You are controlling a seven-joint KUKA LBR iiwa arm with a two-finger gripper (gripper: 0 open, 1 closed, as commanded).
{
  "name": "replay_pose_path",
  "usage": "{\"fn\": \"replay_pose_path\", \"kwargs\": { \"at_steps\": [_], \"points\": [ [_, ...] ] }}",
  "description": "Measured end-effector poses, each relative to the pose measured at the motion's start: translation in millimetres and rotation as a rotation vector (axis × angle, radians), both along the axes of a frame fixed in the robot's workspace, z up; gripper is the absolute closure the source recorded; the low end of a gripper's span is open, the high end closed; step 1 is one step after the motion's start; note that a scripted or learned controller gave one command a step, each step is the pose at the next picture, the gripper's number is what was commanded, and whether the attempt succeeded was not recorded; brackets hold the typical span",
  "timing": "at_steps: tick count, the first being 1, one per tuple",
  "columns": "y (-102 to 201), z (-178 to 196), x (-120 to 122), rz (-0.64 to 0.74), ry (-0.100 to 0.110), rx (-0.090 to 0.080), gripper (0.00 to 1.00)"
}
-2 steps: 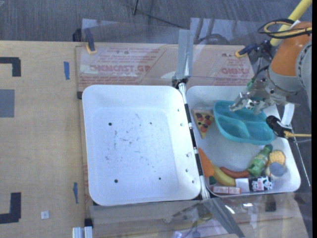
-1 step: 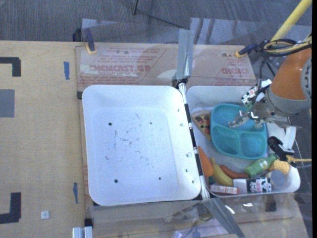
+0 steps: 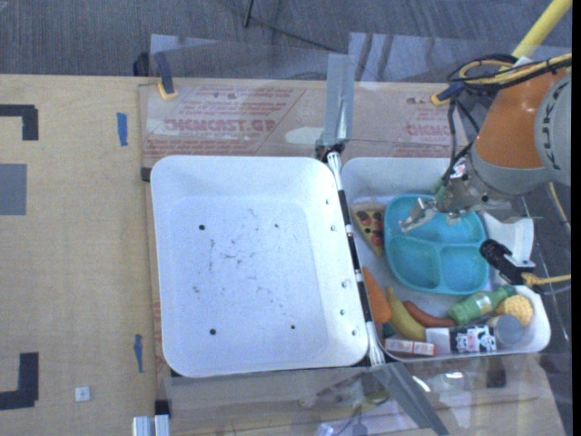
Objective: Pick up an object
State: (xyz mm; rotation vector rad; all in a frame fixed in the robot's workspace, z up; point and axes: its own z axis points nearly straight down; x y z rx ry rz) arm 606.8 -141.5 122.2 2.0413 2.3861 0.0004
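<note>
While the tool (image 3: 425, 214) hangs, grip state unclear, the blue tray (image 3: 436, 257) lies directly beneath.

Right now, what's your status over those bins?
Tool low over blue divided plate, right bin. Nothing seen gripped. Toy food crowds plate's near side.

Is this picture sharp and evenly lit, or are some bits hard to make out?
Camera view: light is soft and even; the left bin reads clearly, specks and all. The small toys crowded beside the blue plate in the right bin look soft and blurry. The gripper is small and indistinct against the plate.
</note>
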Motion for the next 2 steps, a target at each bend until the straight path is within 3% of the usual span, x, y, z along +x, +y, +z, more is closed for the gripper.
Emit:
{"fn": "replay_pose_path", "kwargs": {
  "at_steps": [1, 2],
  "points": [
    [-16.8, -25.2, -35.2, -0.027, -0.034, -0.003, 0.00],
    [-35.3, -29.6, 57.6, -0.052, 0.024, 0.003, 0.00]
  ]
}}
